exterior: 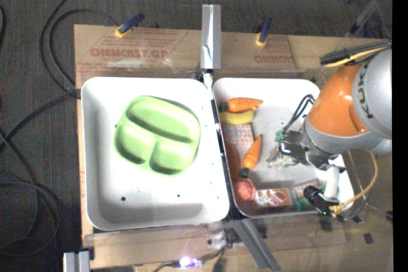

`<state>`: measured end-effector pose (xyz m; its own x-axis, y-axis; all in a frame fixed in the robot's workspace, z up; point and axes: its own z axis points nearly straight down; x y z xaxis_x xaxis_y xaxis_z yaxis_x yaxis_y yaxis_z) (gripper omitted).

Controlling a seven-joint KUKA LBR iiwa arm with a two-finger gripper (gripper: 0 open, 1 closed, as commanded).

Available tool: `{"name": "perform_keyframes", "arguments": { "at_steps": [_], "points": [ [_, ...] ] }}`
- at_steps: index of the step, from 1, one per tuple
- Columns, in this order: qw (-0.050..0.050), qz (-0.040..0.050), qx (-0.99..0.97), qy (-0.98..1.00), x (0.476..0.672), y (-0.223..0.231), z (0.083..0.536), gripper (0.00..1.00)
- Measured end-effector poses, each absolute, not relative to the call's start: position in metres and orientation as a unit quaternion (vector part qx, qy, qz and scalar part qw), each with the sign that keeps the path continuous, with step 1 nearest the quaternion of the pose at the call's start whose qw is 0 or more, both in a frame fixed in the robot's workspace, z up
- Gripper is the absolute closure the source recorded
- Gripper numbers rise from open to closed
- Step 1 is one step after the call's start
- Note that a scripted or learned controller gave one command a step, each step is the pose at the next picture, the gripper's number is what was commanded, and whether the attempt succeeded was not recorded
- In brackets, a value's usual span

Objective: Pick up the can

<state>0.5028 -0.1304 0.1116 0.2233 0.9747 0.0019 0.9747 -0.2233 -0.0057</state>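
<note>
The can [274, 197], with white ends and a red-brown label, lies on its side along the front wall of the right bin [280, 87]. A red round item [244, 188] touches its left end and a dark green item [300, 203] sits at its right end. My gripper [284, 155] hangs over the bin's bare middle, a little above and to the right of the can in the view, and apart from it. An orange carrot [252, 152] lies just left of the gripper.
A second carrot [245, 103] and a banana [237, 116] lie at the back left of the right bin, with a pink-patterned packet [237, 134] below them. The left bin [95, 200] holds a large green moulded object [157, 135]. The orange-banded arm [344, 118] covers the right bin's right side.
</note>
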Motion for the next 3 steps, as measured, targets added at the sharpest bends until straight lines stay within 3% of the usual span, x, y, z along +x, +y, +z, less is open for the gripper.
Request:
{"name": "perform_keyframes", "arguments": {
  "at_steps": [1,2,3],
  "points": [
    [0.002,0.0004,-0.732,-0.681,0.488,-0.071,0.182,1.0],
    [0.002,0.0008,-0.791,-0.612,0.487,-0.134,0.166,1.0],
    [0.001,0.0025,-0.839,-0.544,0.543,-0.19,0.169,1.0]
  ]
}}
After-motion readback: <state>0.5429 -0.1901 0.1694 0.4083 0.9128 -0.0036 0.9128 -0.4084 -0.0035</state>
